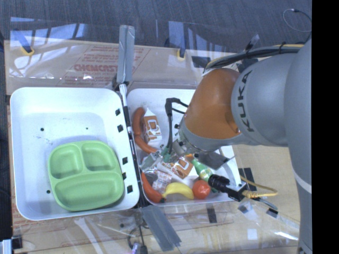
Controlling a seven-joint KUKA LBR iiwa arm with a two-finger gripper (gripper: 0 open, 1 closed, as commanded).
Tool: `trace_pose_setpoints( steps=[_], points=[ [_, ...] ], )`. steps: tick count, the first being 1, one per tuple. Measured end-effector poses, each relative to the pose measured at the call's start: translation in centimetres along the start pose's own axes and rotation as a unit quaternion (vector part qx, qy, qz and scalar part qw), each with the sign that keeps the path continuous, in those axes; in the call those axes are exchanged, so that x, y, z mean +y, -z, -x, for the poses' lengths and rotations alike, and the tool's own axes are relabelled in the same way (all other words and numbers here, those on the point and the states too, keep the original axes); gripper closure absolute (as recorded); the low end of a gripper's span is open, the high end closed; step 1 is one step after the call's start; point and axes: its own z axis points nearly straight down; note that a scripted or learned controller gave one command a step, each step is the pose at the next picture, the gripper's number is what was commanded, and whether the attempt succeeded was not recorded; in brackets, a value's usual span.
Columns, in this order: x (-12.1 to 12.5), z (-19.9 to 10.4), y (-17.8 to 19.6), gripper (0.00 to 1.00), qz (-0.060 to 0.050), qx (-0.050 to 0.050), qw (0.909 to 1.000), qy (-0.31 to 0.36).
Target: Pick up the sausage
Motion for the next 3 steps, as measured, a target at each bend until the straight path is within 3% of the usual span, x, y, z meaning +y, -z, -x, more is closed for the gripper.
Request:
trace_pose_setpoints(
  steps=[1, 2, 3],
  points=[
    [3.8, 5.9, 0.1, 0.0, 0.002, -0.001, 1.0, -0.001],
    [12.4, -9.0, 0.1, 0.0, 0.002, -0.002, 0.9939, 0.11],
    [6.4, -11.9, -8.1, 0.0, 0.0, 0.0, 0.9911, 0.133]
  ],
)
